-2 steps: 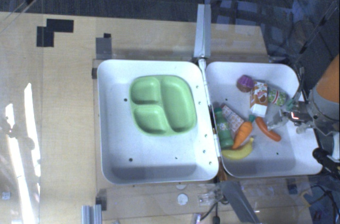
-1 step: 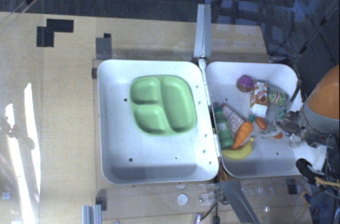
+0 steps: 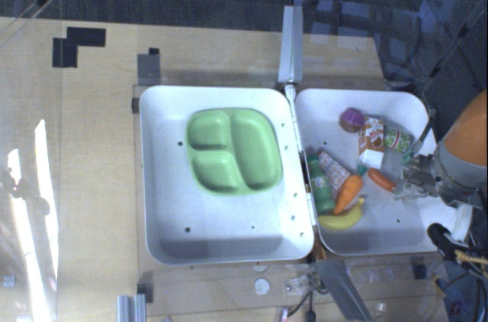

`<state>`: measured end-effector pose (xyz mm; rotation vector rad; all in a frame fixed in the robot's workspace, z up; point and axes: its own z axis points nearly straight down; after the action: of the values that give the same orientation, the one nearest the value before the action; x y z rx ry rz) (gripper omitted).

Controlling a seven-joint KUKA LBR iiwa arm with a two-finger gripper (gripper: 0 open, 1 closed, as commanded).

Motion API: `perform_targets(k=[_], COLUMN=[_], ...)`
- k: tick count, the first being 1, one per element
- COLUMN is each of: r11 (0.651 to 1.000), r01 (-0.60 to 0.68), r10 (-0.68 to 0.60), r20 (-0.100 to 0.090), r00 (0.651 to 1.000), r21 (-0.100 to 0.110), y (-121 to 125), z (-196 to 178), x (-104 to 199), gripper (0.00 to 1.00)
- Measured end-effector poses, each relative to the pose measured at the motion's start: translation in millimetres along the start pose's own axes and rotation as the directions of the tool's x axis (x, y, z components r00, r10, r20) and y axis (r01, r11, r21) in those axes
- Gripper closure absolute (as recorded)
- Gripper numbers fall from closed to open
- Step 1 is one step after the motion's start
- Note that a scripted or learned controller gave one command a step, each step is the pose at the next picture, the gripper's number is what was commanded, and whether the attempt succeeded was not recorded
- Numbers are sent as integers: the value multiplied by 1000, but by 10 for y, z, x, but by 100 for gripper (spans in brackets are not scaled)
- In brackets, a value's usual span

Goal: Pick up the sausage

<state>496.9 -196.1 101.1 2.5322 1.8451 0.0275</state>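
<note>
Small orange-red sausage (image 3: 381, 179) lies just right of the orange toy carrot (image 3: 348, 192). Tool (image 3: 415, 183) beside it; can't tell its state. You risk nudging the sausage or snagging the carrot.

A green divided plate (image 3: 232, 149) lay in the left bin (image 3: 164, 221). In the right bin (image 3: 381, 236) a banana (image 3: 341, 218) rested near the front, touching a carrot (image 3: 348, 192) above it. A green bottle (image 3: 322, 189) lay along the bin's left wall beside a small packet (image 3: 333, 166). Near the back sat a purple item (image 3: 352, 118) and a labelled bottle (image 3: 385, 136).
</note>
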Motion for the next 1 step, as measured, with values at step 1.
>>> perform_targets(k=[1], r11=[862], r01=[507], r10=[-507], r20=[8], r00=[862], r21=[5], y=[-75], z=[102], x=[110], gripper=[100])
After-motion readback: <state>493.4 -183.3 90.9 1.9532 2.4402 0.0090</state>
